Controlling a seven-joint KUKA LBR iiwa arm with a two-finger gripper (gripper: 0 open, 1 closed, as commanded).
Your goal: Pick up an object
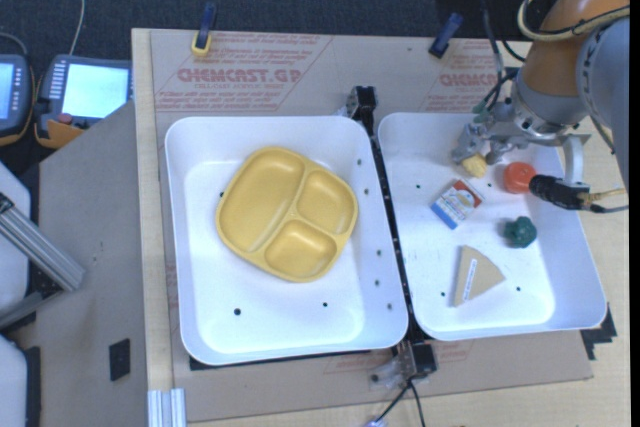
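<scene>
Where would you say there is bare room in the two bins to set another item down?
The left bin has bare floor along its near edge, below the yellow divided plate. In the right bin, the near-left corner beside the tan wedge is bare. The far right is crowded: gripper, orange ball, blue-and-white carton, green object.

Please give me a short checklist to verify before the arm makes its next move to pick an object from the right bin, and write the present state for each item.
1. Gripper is over the right white bin: ok.
2. A target lies near it: the small yellow block is just below the gripper: ok.
3. An object is held between its fingers: cannot tell.
4. Neighbours leave room: the orange round object lies close beside the yellow block: not ok.
5. Other candidates lie apart: blue and white small box, dark green round object, tan wedge-shaped piece: ok.
6. Yellow divided plate sits in the left white bin, away from the arm: ok.
</scene>
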